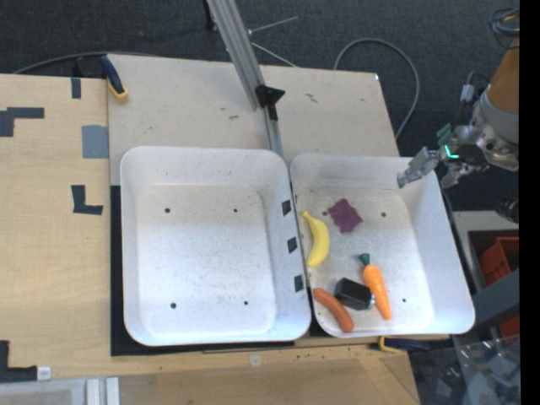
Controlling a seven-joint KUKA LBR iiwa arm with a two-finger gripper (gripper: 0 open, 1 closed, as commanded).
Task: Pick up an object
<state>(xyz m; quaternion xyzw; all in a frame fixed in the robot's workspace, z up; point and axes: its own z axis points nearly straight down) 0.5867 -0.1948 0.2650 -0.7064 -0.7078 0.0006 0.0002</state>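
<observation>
Right bin (439,251) filled with banana (318,240), purple block (344,215), carrot (377,289), black piece (353,294), sausage (334,309), claw (422,169) seen at far right rim, well apart from them, grip cannot be told

**One fixed camera, high above the bench, looking down at a slant**

There is a single view. The camera sits above the bench (211,99) and looks down on it at an angle, so the far edge lies toward the top of the frame and the near edge toward the bottom. It stands far enough back to take in both white bins whole: the left bin (135,226) fills the middle, the right bin (439,251) sits beside it. The arm (506,99) enters at the right edge, and dark floor (380,15) shows beyond the bench.
</observation>
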